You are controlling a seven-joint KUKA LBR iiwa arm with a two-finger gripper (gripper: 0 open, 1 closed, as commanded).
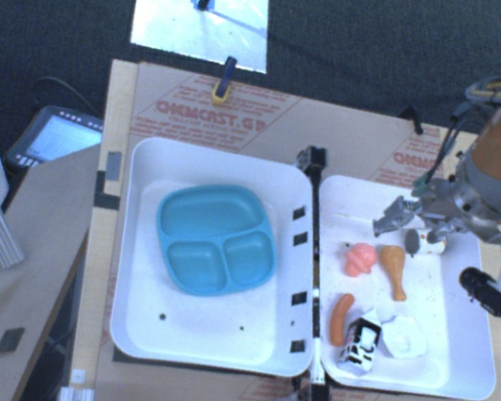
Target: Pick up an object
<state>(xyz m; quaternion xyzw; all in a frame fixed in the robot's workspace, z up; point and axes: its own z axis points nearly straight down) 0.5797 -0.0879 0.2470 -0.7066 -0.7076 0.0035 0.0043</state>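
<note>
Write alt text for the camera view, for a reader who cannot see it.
A grey arm's tool hangs over the right white bin, above a toy drumstick, a pink toy, an orange sausage, a black-and-white item and a white piece. The left bin holds a blue divided tray.

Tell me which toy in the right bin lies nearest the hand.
The tan drumstick, just below the hand. The pink toy sits farther left; the orange sausage and the black-and-white toy lie near the bin's front.
</note>
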